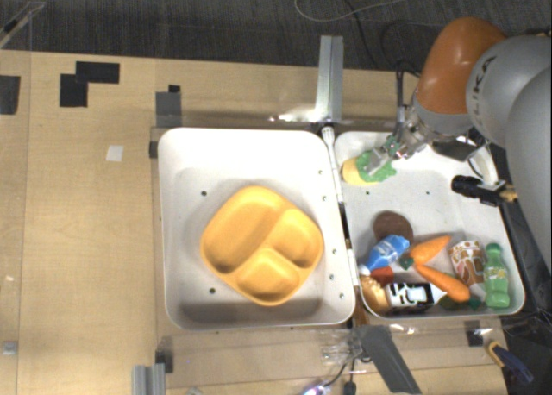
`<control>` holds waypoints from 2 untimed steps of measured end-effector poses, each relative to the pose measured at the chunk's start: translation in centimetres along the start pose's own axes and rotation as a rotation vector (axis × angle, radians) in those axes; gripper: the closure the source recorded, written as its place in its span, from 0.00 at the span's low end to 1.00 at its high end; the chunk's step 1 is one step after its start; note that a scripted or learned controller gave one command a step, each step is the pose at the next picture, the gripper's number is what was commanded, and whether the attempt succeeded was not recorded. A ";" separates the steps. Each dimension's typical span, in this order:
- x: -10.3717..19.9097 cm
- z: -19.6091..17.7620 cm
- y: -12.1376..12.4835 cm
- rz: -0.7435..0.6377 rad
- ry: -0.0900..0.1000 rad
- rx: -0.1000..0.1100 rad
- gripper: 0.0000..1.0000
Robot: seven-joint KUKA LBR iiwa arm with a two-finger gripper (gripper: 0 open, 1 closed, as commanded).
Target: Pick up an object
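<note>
A: What takes up the most room?

B: The surface [78, 238], pale wood, bearing two white bins side by side. The left bin [185, 212] holds one yellow divided tray [263, 245], lying a little toward its lower right.

A: And the arm?

B: The arm [509, 74] comes in at the upper right, grey with an orange band [453, 61]. It reaches down into the far left corner of the right bin [431, 182].

A: What lies in that bin?

B: Most things crowd its near edge. From bigger to smaller: a dark bottle [401, 294] lying on its side by the front wall, two carrots [435, 268] crossing just beside it, a green bottle [496, 277] at the right end, a patterned pouch [467, 260] touching that bottle, a blue packet [388, 253], and a brown round thing [392, 224] just above the packet.

A: The end effector?

B: The end effector [392, 153] sits low over a yellow and green item [366, 169] in the bin's top left corner, well apart from the heap. Its tip meets or overlaps the green part.

A: Is it gripping that item?

B: I cannot tell; the tip is small and blurred, so the state of its hold is unclear. The item appears to rest on the bin floor, near the wall between the bins.
</note>
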State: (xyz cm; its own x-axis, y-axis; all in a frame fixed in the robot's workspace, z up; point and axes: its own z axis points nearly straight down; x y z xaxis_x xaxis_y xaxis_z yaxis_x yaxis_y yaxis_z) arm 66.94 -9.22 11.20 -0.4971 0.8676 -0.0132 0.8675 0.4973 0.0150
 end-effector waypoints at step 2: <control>19.2 -12.7 5.9 -0.026 0.012 0.007 1.00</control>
State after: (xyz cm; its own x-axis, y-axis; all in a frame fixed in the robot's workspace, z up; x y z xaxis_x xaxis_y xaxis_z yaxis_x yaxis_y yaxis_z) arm 62.25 10.42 23.75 -0.5197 0.8543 -0.0018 0.8543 0.5197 0.0082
